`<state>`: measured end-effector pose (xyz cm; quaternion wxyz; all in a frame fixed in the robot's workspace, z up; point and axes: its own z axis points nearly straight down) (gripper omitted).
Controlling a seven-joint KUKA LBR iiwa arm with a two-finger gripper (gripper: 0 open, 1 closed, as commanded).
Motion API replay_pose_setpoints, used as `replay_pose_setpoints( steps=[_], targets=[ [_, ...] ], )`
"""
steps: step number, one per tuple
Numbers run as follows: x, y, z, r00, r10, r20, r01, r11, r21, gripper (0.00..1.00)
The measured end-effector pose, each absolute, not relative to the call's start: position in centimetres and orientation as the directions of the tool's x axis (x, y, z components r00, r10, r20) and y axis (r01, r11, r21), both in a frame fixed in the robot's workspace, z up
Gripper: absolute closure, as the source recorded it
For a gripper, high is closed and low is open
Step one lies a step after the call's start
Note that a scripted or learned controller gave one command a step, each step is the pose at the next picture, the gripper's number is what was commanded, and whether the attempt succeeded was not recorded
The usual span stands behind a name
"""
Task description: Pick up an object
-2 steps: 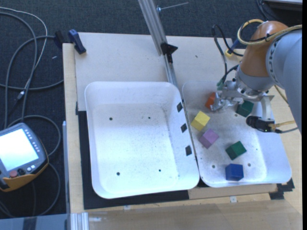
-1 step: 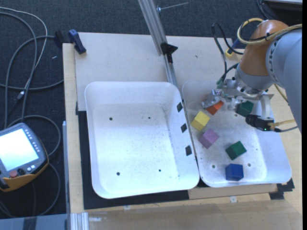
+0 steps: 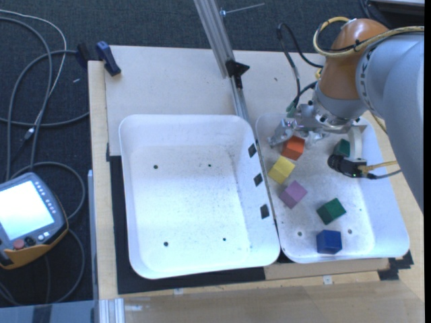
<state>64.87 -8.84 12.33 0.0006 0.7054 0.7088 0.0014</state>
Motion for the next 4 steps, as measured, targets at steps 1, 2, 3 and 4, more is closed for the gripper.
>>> replay_pose_setpoints(
  steps=[1, 2, 3, 4],
  targets=[
    [64.9, -9.1, 13.4, -0.003, 1.0, 0.0, 1.0, 0.003, 0.004, 1.0],
    [60.0, -15.3, 17.0, 0.006, 1.0, -0.002, 1.0, -0.006, -0.002, 1.0],
    [53.5, -10.2, 17.2, -0.002, 1.0, 0.004, 1.0, 0.002, -0.007, 1.0],
    [59.1, -7.3, 23.3, -0.006, 1.0, 0.0, 1.0, 0.006, 0.01, 1.0]
  ],
)
